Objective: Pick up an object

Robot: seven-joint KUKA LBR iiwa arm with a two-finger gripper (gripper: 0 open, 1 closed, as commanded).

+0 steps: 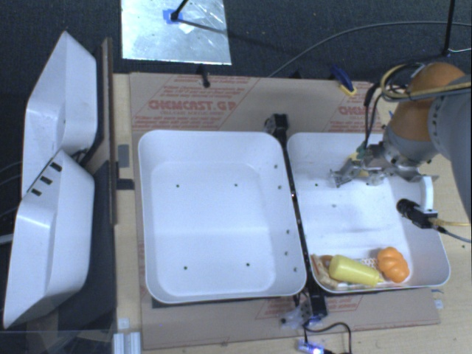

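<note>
My gripper (338, 177) hangs over the upper part of the right bin (346, 212), its grey fingers pointing left with nothing seen between them. Along that bin's near wall lie a yellow oblong object (352, 269), an orange rounded object (394, 264) to its right, and a flat tan piece (321, 265) partly under the yellow one. These objects lie well below and to the right of the gripper, apart from it.
The left bin (214, 212) sits beside the right one, split by a black divider (293, 205). Cables (420, 214) run over the right bin's right rim. Spare white bins (51, 175) stand at the far left. A metal sheet (175, 19) lies beyond the bench.
</note>
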